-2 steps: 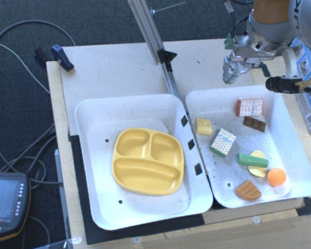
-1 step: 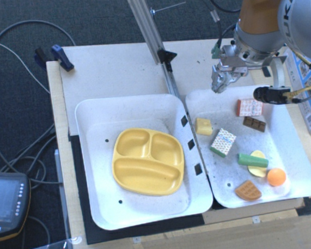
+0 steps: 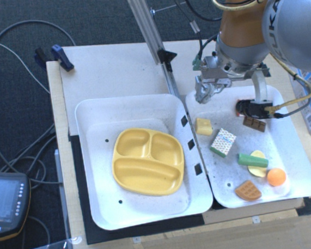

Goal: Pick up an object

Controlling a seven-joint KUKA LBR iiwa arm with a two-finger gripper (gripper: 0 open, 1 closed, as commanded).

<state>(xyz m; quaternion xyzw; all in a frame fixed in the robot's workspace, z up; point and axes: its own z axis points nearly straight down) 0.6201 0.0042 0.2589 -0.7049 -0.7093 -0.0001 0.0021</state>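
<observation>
Gripper [image 3: 204, 94] hangs above right bin's [image 3: 293, 135] far-left corner, seemingly empty.

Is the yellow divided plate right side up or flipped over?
Right side up: the yellow divided plate lies flat in the left bin, its three hollow compartments facing the camera.

In the right bin [image 3: 295, 151], right of the frame's centre, you have several small objects lying apart. A pale yellow block [image 3: 203, 126] sits near the bin's left wall. Just below and to its right lies a white speckled box with a green edge [image 3: 223, 142], tilted. Lower right, a green stick [image 3: 252, 159] rests across a yellow slice [image 3: 257, 168], with an orange ball [image 3: 276, 177] and a brown waffle-like piece [image 3: 248, 190] close by.
</observation>
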